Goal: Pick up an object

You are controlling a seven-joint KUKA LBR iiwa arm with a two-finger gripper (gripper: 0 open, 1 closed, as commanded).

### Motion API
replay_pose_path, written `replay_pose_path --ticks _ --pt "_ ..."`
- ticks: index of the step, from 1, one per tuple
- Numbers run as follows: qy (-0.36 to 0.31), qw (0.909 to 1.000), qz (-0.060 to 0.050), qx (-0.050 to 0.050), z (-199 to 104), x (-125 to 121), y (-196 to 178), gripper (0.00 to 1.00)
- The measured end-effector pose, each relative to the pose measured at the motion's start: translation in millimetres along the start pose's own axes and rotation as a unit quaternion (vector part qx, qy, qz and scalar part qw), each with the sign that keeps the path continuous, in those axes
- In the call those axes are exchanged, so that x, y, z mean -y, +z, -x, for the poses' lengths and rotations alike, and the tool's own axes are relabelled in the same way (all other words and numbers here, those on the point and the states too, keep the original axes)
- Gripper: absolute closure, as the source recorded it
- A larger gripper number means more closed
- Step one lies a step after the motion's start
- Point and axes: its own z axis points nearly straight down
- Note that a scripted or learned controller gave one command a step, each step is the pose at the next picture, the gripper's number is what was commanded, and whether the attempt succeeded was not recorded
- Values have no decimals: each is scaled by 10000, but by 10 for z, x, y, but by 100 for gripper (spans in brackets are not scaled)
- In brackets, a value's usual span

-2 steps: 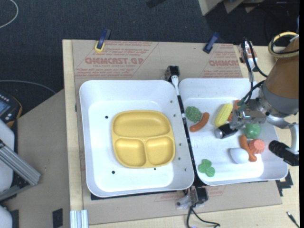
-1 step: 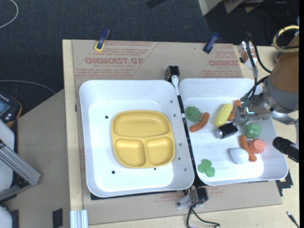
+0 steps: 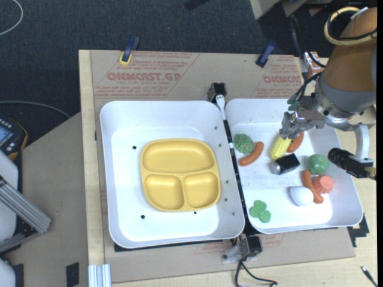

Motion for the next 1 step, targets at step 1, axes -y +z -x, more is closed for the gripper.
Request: replay_pose_path --ticks 1 --pt "8 10000 -5 -1 -202 -383 42 100"
